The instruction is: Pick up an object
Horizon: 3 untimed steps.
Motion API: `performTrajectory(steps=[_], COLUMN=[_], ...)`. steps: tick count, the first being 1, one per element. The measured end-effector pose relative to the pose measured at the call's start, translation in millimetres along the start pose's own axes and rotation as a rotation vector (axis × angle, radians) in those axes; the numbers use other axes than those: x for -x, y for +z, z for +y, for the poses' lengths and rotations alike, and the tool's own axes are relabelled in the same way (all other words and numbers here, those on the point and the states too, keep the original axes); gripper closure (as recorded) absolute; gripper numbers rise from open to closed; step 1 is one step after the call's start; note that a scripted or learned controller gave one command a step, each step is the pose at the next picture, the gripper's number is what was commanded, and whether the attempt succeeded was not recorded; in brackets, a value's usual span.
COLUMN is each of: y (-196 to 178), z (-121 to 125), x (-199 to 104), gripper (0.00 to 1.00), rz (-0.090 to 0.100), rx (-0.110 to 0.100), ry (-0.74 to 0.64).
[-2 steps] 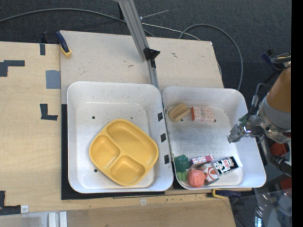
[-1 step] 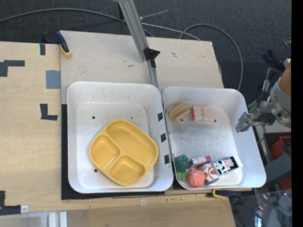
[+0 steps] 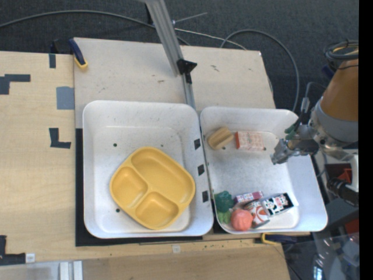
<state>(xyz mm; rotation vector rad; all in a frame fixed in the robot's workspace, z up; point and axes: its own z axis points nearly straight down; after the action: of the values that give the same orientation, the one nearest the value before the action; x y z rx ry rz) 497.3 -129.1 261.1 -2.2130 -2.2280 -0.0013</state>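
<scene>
You have several candidates for the pick, all in the right bin (image 3: 303, 174). Along its upper part, a tan bread-like block (image 3: 220, 137) lies just beside a pale carton with red print (image 3: 252, 141), the two nearly touching. Along the lower edge sits a cluster: a green toy piece (image 3: 224, 202), a pink-orange round item (image 3: 241, 219) just below and right of it, a small pink-and-white packet (image 3: 249, 197), and a white packet with black and red print (image 3: 275, 205) angled toward the lower right corner. The gripper (image 3: 281, 154) hangs over the right-centre of that bin, right of the carton and well apart from the lower cluster; nothing is visible in it, and you cannot tell from this angle whether it is wide or narrow. The arm (image 3: 341, 107) enters from the right edge of the frame, its orange band uppermost. In the left bin (image 3: 99, 121), a yellow three-compartment tray (image 3: 152, 186) rests tilted toward the lower middle. A grey pole (image 3: 169, 31) crosses the upper centre of the frame, ending at a black clamp (image 3: 186, 66) above the seam between the bins.
</scene>
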Motion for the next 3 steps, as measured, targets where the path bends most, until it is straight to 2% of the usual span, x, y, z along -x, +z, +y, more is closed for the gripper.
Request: performTrajectory(steps=[1,3], y=[-2,5], z=[7,3], x=[-48,-143], gripper=[1.0,1.0], rz=[0.0,-0.001], rx=[0.0,-0.003], ry=[0.0,0.0])
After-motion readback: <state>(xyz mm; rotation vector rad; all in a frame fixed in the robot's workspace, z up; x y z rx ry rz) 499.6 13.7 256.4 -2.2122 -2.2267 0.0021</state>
